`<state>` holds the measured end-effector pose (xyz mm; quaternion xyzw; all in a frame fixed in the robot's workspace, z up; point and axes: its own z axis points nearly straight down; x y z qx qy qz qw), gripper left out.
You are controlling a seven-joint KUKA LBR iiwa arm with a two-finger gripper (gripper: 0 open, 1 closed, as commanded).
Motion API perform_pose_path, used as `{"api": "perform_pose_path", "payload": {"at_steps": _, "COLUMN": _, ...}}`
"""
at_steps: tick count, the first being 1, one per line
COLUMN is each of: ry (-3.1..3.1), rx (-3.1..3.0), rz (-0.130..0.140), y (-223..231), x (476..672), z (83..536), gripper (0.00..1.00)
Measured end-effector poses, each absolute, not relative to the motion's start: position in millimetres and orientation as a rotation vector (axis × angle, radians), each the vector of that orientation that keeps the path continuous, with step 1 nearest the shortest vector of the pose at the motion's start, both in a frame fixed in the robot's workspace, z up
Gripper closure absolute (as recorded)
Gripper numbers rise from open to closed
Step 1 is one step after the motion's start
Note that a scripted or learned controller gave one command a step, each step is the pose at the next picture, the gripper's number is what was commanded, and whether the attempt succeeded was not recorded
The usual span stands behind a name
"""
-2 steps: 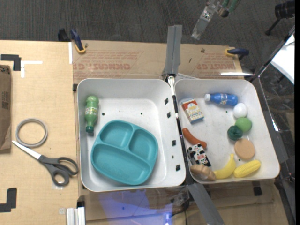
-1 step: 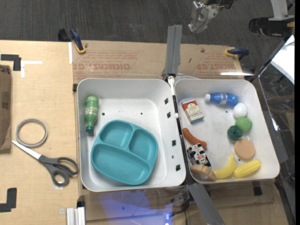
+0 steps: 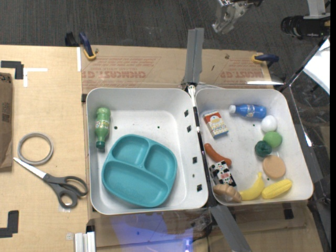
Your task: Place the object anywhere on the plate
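Nearest the lens sits the teal plate (image 3: 139, 170), three-sectioned and bare, lying in the lower half of the left bin (image 3: 137, 95). Well to the left of the plate, outside the bins, grey-handled scissors (image 3: 50, 180) lie on the bench (image 3: 42, 98) below a roll of tape (image 3: 35, 148). Just beside the plate's upper left corner a green bottle (image 3: 102, 127) lies lengthwise against the bin wall. Right of the plate, across the divider, the right bin (image 3: 286, 109) holds the rest: a red-and-white carton (image 3: 216, 124), a red sausage (image 3: 217, 154), a black-and-white box (image 3: 222, 174) and a brown piece (image 3: 227, 193) nearest the plate; farther right a blue bottle (image 3: 249, 110), a white ball (image 3: 269, 123), a green round thing (image 3: 272, 139) touching a darker green one (image 3: 263, 149), a tan disc (image 3: 274, 167), a banana (image 3: 253, 189) and a yellow corn-like piece (image 3: 276, 188). Up and right of the plate, beyond the bins, the gripper (image 3: 224, 21) hangs with nothing between its fingers (image 3: 218, 24); I cannot tell how wide they stand.
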<state>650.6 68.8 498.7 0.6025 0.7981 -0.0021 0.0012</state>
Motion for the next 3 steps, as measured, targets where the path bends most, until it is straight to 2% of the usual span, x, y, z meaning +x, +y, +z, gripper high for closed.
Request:
{"api": "perform_pose_path", "payload": {"at_steps": 1, "ry": 2.609, "rx": 1.750, "rz": -0.004, "y": 6.3, "x": 659.4, "z": 490.7, "gripper": 1.00}}
{"api": "perform_pose_path", "payload": {"at_steps": 3, "ry": 2.572, "rx": 1.800, "rz": -0.002, "y": -101.8, "x": 659.6, "z": 490.9, "gripper": 1.00}}
